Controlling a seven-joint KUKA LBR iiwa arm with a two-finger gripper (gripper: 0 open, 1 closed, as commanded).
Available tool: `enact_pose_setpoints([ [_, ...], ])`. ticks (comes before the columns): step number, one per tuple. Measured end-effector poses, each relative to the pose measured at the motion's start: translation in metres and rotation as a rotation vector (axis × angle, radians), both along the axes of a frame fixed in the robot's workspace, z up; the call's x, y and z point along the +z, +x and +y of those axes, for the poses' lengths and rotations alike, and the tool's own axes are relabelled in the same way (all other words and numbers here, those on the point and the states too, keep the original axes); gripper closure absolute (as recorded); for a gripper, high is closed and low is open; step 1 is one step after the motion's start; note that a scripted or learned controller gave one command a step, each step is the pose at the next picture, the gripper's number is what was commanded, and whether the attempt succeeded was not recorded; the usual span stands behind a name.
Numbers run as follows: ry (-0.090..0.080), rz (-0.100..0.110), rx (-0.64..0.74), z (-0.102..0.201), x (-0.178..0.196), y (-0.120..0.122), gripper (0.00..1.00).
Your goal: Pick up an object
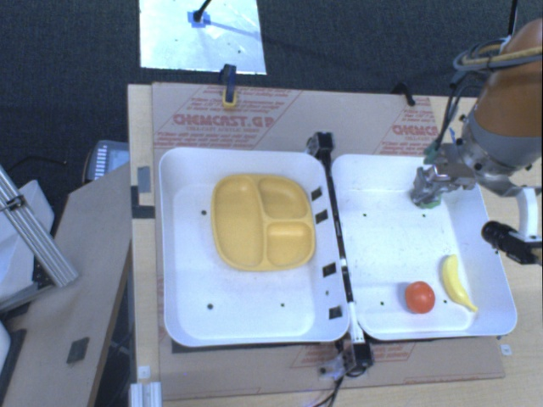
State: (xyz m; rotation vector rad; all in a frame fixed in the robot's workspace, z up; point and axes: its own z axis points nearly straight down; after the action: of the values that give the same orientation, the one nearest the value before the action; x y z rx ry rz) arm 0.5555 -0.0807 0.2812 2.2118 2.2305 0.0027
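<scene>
Looking down on the bench, there are 2 shallow white bins side by side. The left bin (182, 312) has a yellow divided plate (261, 221) with 3 compartments sitting roughly in its middle. The right bin (382, 253) holds a small red tomato (419, 297) near its front edge and a yellow banana (457, 283) just beside it, to the right, close but not touching as far as I can see.

The arm (509, 100) comes in from the right, orange band visible up top, and the gripper (427, 191) sits over the back part of the right bin, well apart from the tomato and banana. There's a bit of green at its tip, but honestly I can't tell if the jaws are apart or closed, or whether they've got anything between them, it's too small and blurry.

Both bins rest on a cardboard sheet (254, 117) with red print.
</scene>
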Motion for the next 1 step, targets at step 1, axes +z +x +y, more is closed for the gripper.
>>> enact_pose_setpoints([
  [1, 0.0, -0.001, 0.001, 0.0522, 0.0018, 0.0069, 1.0],
])
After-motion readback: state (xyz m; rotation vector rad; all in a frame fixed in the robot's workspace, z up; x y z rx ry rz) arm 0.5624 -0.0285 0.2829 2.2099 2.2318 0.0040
